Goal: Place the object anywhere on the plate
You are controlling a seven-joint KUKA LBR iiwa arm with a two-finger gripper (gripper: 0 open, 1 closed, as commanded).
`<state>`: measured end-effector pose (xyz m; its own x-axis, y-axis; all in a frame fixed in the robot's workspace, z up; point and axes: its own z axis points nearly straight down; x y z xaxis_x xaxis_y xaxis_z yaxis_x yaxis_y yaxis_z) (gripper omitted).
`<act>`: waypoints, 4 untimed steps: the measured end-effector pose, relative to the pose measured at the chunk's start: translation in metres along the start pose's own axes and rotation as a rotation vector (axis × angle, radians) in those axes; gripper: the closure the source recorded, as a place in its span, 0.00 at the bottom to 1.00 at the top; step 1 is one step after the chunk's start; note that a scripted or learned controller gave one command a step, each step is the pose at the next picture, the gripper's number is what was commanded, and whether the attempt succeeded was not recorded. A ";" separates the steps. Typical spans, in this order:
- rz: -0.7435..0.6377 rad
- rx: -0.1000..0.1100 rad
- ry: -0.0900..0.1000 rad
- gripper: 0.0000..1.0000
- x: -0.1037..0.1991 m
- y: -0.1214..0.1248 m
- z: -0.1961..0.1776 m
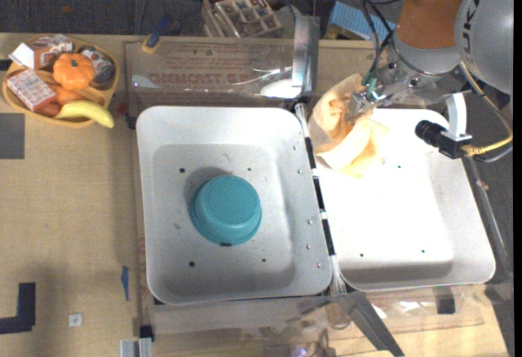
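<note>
The hand (364,96) sits over the far left corner of the right bin (424,249), at the end of the arm (457,13) reaching in from the right. A pale yellow-orange cloth (347,135) hangs directly below the hand and drapes onto the bin's corner and left rim; its upper edge meets the hand, but whether the cloth lies between the fingers cannot be told, nor whether the hand is open or closed. The teal plate (227,209) lies in the middle of the left bin (163,143), well apart from cloth and hand. A fruit basket (57,86) stands on the counter (57,225) at far left.
</note>
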<state>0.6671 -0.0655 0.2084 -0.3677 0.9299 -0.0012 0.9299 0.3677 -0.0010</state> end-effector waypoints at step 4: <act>-1.193 -0.005 -0.001 1.00 0.158 -0.001 -0.024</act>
<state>0.6083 0.0817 0.2324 -1.0000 0.0014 -0.0027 0.0013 1.0000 0.0020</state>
